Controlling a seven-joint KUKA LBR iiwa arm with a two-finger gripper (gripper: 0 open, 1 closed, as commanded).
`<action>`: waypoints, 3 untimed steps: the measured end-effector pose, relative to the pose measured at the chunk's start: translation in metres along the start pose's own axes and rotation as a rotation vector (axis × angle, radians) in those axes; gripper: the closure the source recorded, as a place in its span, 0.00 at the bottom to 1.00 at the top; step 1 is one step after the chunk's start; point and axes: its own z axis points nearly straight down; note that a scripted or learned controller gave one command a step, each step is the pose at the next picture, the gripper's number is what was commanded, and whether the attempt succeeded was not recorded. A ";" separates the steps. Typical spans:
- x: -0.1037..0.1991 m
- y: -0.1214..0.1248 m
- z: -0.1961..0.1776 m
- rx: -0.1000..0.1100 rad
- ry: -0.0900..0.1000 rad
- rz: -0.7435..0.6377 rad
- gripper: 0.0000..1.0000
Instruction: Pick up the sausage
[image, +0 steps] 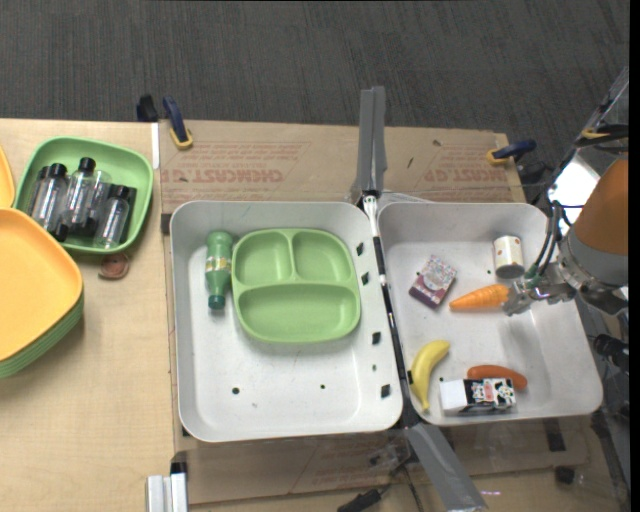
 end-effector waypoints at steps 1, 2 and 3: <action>-0.015 -0.051 0.027 0.002 0.002 0.087 1.00; -0.012 -0.069 0.023 0.001 0.002 0.073 1.00; 0.031 -0.061 -0.002 0.001 0.002 0.055 1.00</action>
